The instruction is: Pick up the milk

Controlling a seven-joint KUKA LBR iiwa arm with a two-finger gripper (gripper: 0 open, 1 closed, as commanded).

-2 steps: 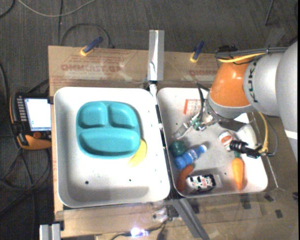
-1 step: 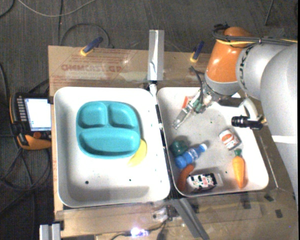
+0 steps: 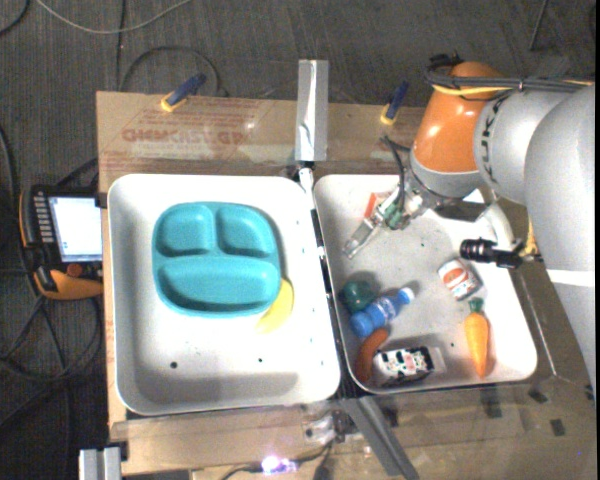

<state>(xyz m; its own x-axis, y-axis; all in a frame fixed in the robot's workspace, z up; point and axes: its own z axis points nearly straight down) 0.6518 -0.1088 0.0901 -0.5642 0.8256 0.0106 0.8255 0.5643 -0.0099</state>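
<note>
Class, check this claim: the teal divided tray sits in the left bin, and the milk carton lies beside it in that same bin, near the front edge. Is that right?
Not quite. The camera view shows the milk carton lying in the right bin, near its front edge, beside a hot dog and a carrot. The teal divided tray does sit in the left bin.

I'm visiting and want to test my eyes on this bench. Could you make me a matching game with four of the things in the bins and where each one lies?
Things:
1. turquoise tray
2. carrot
3. milk carton
4. blue bottle

Places:
A. near the right bin's middle, beside a dark green thing
B. in the left bin
C. at the right bin's near edge
D. in the right bin's near right corner, lying lengthwise

Pairs: 1-B, 2-D, 3-C, 4-A
</note>
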